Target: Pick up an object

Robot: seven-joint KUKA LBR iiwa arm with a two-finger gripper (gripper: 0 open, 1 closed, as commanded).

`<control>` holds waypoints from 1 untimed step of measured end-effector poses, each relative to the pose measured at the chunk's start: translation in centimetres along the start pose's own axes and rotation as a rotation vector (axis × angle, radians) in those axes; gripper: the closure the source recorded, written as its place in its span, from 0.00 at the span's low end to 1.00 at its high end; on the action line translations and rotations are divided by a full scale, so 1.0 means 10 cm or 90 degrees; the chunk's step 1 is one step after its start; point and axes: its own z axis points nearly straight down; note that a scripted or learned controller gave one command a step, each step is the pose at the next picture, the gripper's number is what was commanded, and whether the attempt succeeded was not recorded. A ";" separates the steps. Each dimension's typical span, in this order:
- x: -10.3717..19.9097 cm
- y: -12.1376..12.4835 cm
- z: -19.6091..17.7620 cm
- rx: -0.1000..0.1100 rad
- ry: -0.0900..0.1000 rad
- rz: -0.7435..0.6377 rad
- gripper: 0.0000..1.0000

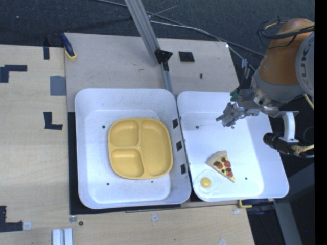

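Claw [228, 118] over upper part of right white bin [255, 137], finger state impossible to tell, nothing seen between them, toy pizza slice [222, 165] below claw, yellow egg piece [205, 182] beyond, yellow divided plate [140, 148] in left bin [92, 137], well left.

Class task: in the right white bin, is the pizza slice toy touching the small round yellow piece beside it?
Apart. The camera view shows a strip of white bin floor between the pizza slice toy and the small round yellow piece.
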 end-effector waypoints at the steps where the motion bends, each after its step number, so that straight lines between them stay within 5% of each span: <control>1: 0.51 -0.02 -0.07 0.000 0.000 -0.001 1.00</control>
